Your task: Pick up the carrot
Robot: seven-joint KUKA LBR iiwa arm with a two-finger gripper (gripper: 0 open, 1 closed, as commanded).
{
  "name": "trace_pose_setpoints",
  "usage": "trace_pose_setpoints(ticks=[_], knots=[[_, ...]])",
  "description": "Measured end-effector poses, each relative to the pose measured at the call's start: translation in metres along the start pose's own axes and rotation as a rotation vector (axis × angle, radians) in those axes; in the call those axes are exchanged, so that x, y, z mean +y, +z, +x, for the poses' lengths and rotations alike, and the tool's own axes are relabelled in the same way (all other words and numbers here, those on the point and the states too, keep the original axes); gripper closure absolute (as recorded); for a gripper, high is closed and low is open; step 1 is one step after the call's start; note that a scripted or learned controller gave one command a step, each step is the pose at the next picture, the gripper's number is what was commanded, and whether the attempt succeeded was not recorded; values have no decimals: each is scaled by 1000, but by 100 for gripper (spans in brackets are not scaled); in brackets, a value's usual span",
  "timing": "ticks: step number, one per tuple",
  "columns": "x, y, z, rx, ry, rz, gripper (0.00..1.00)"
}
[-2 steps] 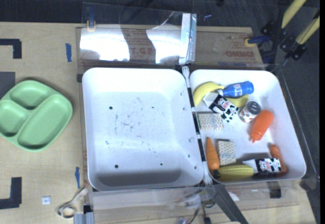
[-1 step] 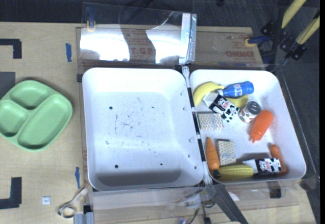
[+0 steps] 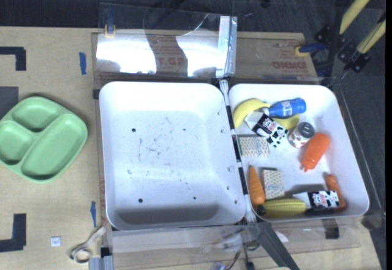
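target: tapered orange plastic carrot [image 3: 255,183] | claw: cannot tell | risk: grabbing adjoining yellow plastic corn cob [image 3: 283,206] (they touch)

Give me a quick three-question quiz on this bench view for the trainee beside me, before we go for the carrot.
1. True or false: the carrot lies in the left bin.
2. What lies right below the carrot's lower end? A) blue bottle B) corn cob C) banana
3. Fill in: the green divided plate sits on the bench to the ____ of both bins.

Key
1. False. It lies along the left wall of the right bin, beside a cracker-like square.
2. B. The bottle and banana are at the far end of that bin.
3. Left.
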State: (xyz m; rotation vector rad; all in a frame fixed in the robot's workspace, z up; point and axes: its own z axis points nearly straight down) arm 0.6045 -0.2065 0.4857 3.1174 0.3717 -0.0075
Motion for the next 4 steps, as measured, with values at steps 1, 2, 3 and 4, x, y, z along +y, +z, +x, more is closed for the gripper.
trace_pose_setpoints(ticks=[1,2,3,4], knots=[[-2,-10,2,0,-5,-1,100],[-4,-21,4,0,-10,-2,100],[-6,-31,5,1,-15,-4,100],[-8,-42,7,2,-20,-6,100]])
